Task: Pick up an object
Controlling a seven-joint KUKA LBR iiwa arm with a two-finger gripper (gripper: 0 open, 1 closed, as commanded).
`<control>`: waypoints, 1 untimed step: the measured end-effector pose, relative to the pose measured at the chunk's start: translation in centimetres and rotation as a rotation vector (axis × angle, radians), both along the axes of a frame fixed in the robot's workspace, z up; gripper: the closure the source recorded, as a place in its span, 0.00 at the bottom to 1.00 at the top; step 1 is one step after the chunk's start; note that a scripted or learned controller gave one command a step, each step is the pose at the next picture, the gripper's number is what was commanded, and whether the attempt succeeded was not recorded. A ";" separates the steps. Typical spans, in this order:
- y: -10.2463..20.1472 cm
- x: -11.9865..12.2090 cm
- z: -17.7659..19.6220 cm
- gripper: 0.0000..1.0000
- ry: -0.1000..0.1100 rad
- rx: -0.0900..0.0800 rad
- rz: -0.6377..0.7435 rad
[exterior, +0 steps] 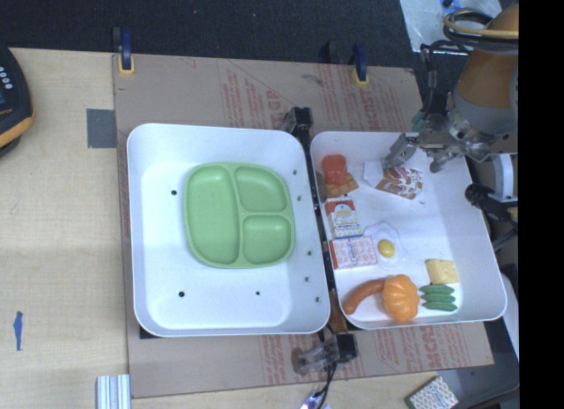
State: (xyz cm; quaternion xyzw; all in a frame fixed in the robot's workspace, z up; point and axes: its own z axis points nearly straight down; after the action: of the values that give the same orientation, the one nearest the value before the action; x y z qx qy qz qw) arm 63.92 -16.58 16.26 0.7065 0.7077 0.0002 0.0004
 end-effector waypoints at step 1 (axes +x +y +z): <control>-0.1 2.0 -5.1 0.00 -0.006 -0.008 0.005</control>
State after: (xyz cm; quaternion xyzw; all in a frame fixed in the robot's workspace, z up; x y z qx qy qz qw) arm 65.95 -16.72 11.15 0.7048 0.7094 -0.0007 0.0054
